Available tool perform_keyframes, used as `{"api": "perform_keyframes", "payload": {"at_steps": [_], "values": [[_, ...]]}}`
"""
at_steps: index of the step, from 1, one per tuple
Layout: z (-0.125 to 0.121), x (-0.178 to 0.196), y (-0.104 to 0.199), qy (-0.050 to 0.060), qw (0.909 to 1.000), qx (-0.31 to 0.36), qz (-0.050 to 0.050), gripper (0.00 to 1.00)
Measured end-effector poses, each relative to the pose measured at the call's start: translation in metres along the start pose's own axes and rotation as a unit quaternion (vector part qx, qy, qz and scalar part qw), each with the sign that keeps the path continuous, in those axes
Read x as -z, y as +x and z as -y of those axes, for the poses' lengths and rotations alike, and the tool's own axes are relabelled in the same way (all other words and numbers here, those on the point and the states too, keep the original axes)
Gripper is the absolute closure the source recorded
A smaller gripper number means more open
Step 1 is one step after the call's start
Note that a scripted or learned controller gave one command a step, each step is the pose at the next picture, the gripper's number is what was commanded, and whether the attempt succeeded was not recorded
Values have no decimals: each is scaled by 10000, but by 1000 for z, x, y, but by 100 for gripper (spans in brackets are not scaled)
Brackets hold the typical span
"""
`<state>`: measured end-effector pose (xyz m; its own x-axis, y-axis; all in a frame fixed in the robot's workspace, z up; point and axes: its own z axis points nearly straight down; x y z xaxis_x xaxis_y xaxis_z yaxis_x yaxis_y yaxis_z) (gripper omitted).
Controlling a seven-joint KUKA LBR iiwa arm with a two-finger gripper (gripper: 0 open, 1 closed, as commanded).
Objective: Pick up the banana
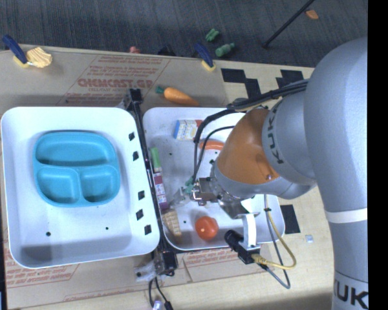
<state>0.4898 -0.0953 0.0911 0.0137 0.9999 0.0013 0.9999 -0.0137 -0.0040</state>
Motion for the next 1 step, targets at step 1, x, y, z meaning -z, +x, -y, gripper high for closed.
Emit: {"api": "perform_keyframes", "payload": {"at_steps": [1], "values": [[-60, 1, -10, -1, 9997, -257, 3, 0]]}}
